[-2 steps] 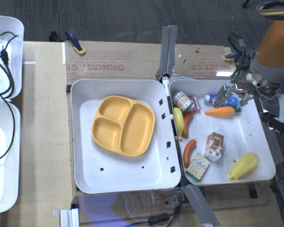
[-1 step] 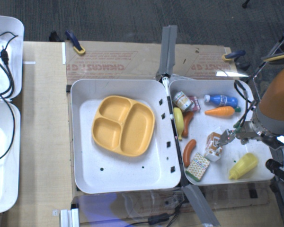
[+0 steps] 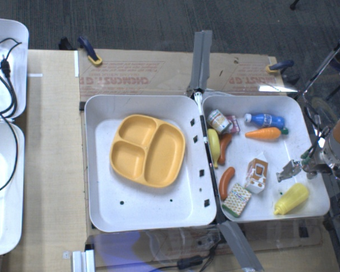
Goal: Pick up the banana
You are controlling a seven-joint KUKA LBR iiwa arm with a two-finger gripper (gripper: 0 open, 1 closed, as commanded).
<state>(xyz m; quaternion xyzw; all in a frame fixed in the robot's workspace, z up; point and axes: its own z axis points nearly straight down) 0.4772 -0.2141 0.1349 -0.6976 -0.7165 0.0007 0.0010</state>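
The banana (image 3: 213,145) is yellow and lies lengthwise against the left wall of the right bin (image 3: 306,118), beside a brown sausage (image 3: 224,145). My gripper (image 3: 289,171) hangs low at the right side of that bin, just above a yellow squeeze bottle (image 3: 292,198) and to the right of a small carton (image 3: 256,174). It is well apart from the banana, roughly a third of the bin's width away. Nothing shows in its grasp.
The right bin also holds a tin can (image 3: 218,119), a blue bottle (image 3: 264,119), a carrot (image 3: 263,134), a red sausage (image 3: 226,182) and a green packet (image 3: 236,200). A yellow divided plate (image 3: 148,150) lies in the left bin (image 3: 96,169).
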